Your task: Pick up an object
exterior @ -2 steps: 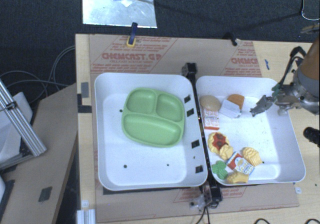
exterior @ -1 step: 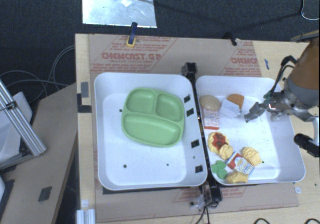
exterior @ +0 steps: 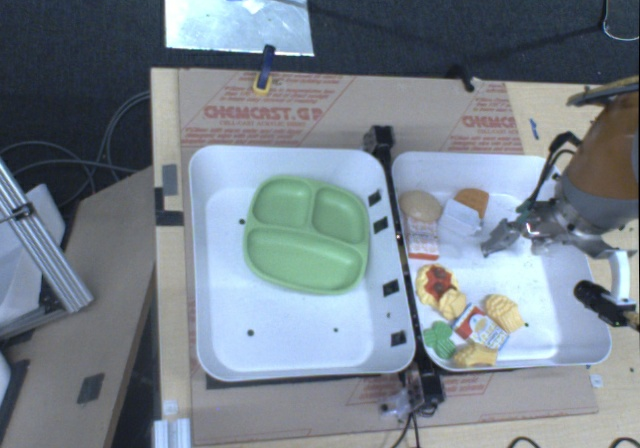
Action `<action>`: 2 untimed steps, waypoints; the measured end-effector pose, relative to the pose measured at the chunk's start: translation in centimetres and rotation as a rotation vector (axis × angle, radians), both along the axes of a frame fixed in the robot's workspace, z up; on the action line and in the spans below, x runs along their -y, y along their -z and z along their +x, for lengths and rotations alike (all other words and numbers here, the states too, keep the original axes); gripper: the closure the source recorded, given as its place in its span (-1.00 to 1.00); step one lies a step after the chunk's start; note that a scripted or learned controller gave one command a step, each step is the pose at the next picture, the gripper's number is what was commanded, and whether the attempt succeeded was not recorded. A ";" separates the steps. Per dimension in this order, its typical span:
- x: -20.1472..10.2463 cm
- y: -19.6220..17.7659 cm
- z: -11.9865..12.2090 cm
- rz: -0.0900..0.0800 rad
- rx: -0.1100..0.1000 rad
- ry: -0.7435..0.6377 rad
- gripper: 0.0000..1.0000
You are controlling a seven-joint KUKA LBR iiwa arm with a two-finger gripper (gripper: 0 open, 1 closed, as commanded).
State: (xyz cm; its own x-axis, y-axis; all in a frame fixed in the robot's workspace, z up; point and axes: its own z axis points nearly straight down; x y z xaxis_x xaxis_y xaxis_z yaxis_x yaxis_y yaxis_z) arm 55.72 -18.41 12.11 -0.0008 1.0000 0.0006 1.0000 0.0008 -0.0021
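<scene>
While toy food [exterior: 462, 311] fills right bin [exterior: 570, 336], green tray [exterior: 306, 234] in left bin [exterior: 225, 336]

Two bins sit side by side mid-frame: the left bin [exterior: 215, 276] holds a divided plate [exterior: 306, 234], the right bin [exterior: 565, 336] holds a cluster of toy foods [exterior: 462, 321] toward its left and lower part
</scene>
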 end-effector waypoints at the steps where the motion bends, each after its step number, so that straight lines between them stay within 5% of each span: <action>1: 0.0 3.8 0.0 0.000 0.001 0.000 -1.00; 2: 0.0 2.6 0.2 -0.002 0.006 -0.001 1.00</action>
